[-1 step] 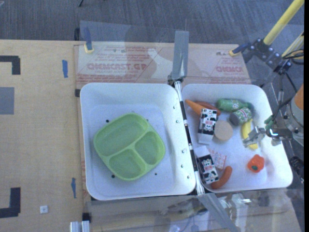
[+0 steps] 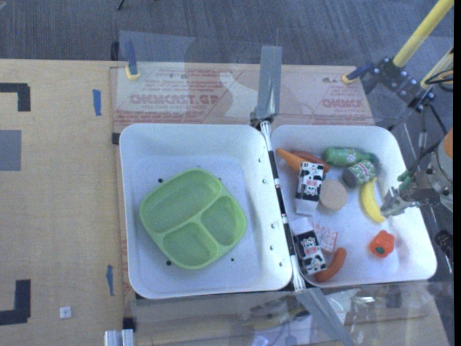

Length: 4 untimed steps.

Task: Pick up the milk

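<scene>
Two white cartons with black cow print lie in the right bin. The larger milk carton is near the bin's left wall, between a carrot and a tan round disc. The smaller cow-print carton rests at the front left corner, next to a sausage. My gripper hangs over the right side of this bin, just right of the banana and well right of both cartons. Nothing shows in its grasp.
The left bin holds a green divided plate. The right bin also holds a green bottle, a green-and-pink item, an orange-red pepper and a pink packet. A yellow pole stands at the back right.
</scene>
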Each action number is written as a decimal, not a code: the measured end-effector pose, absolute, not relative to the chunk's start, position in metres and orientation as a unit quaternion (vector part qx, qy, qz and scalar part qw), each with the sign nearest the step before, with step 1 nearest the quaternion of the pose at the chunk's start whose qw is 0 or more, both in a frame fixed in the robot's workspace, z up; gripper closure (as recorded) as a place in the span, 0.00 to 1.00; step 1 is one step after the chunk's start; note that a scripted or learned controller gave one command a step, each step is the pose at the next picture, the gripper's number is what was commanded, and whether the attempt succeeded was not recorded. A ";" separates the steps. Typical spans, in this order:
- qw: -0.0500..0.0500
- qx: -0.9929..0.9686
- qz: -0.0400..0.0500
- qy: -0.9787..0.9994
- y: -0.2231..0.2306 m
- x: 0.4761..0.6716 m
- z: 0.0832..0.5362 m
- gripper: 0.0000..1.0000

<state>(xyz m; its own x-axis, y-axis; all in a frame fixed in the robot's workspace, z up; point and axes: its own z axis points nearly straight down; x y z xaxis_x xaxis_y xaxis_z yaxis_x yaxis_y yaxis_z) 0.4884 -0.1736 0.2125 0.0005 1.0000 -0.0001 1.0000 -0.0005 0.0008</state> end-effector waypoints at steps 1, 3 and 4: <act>0.002 0.612 0.001 0.791 -0.092 0.497 0.248 1.00; 0.002 0.402 0.001 0.916 -0.105 0.480 0.288 1.00; 0.005 0.403 0.001 0.915 -0.105 0.482 0.299 1.00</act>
<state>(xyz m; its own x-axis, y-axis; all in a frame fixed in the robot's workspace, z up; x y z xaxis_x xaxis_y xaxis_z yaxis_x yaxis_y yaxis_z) 0.4818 -0.1050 0.2990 -0.6756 0.7372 -0.0086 0.7372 0.6757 0.0063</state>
